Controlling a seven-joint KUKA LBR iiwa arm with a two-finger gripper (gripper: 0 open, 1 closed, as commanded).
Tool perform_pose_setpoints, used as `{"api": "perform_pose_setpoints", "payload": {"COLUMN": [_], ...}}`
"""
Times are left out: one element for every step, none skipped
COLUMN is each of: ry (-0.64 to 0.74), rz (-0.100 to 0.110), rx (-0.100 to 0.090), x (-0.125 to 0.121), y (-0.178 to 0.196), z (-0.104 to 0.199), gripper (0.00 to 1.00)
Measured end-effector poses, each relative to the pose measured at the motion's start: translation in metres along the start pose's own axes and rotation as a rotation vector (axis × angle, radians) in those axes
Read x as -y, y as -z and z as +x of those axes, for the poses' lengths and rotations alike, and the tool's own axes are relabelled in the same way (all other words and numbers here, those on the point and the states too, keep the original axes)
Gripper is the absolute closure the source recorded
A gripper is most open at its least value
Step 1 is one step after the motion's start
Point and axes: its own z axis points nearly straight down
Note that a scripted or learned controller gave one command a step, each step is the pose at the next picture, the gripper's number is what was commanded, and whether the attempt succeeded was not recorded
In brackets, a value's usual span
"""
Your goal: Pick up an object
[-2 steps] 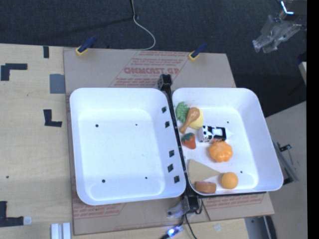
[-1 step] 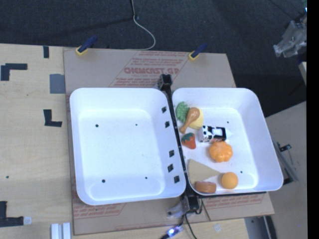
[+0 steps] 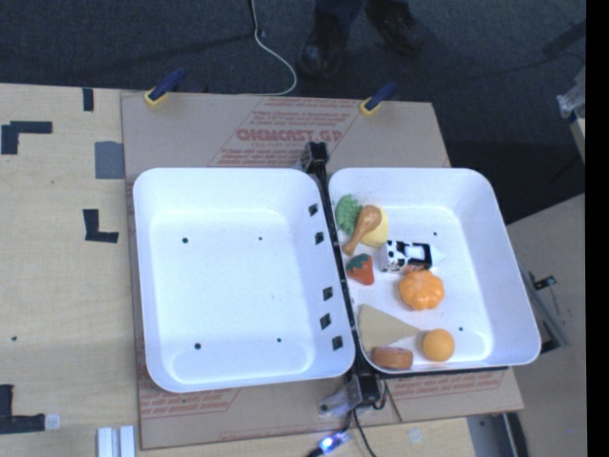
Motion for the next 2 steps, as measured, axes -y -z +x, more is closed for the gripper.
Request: {"api": "perform_pose_setpoints", "payload": {"ry": [-0.006,0.005], "rz": [0.007,-0.006], "rx": [0.007,0.001], "x": [0.011,0.015], "y": [-0.001,-0.088], "z": [-0.052,-0.033], "gripper": [1.0,1.0]}}
